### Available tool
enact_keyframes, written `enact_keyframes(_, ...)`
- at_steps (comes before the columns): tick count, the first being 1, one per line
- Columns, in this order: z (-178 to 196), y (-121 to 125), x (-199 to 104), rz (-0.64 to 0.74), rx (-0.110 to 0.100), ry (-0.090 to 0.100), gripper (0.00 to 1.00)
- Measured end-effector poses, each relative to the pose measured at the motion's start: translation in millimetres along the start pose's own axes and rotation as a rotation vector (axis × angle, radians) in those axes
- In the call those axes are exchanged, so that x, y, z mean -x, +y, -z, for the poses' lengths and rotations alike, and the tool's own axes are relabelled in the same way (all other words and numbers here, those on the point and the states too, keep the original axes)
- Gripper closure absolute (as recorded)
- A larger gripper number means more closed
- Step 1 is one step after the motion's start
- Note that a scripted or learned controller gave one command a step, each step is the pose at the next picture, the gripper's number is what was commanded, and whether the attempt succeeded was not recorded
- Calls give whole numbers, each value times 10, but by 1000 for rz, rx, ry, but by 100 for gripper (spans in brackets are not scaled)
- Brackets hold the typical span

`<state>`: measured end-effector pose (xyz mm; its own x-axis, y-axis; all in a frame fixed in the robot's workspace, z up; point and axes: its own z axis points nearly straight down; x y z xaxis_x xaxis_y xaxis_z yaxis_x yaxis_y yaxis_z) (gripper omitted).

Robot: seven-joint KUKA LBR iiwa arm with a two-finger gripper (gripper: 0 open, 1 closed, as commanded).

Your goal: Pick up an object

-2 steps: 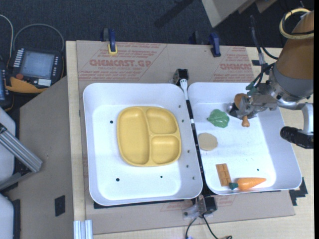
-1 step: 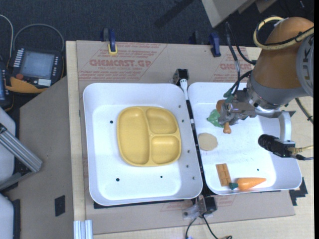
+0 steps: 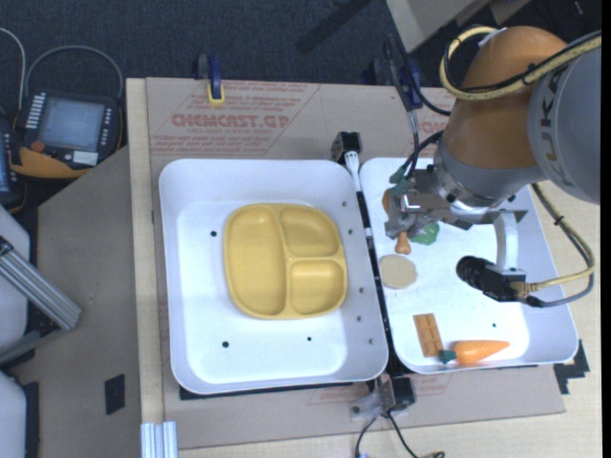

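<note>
In the right bin, my gripper hangs low over the far left corner, under the grey arm with its orange band. A green item lies partly hidden beneath it. A small brown-orange piece sits just below the gripper, touching or nearly touching it. Closer to the front lie a round beige cookie, a brown cracker and an orange carrot. Nothing is visibly lifted.
The left bin holds a yellow divided plate. A black part on a yellow cable hangs from the arm over the middle of the right bin. The ridge between the bins runs just left of the gripper.
</note>
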<state>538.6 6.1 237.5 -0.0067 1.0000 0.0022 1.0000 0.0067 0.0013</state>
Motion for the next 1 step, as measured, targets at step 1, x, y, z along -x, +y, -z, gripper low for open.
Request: enact_keyframes(1, -80, -150, -581, -1, -5, 0, 100)
